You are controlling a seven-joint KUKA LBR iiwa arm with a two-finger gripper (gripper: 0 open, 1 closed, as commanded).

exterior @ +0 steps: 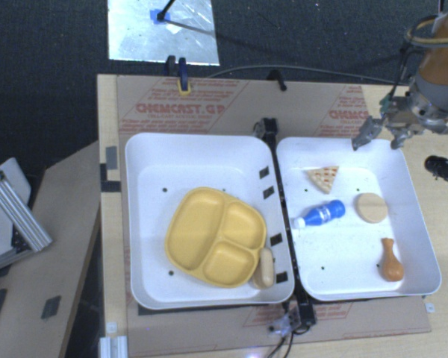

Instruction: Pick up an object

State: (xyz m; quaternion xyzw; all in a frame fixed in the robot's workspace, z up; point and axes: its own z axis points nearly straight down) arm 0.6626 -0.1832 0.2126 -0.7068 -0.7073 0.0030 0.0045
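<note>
The right bin [414, 200] holds a blue bottle [322, 214] lying on its side, a tan pizza-slice wedge [323, 177], a round beige disc [372, 207] and an orange drumstick [390, 260]. My gripper [381, 135] hangs above the back edge of the right bin, its two fingers spread apart with nothing between them. It is open and sits behind and to the right of the wedge.
The left bin [149, 170] carries a yellow divided tray [216, 236], with a small tan bread roll [264, 268] beside the tray's right front corner. A black clip strip runs between the bins. A foil sheet [162, 19] lies beyond the bench.
</note>
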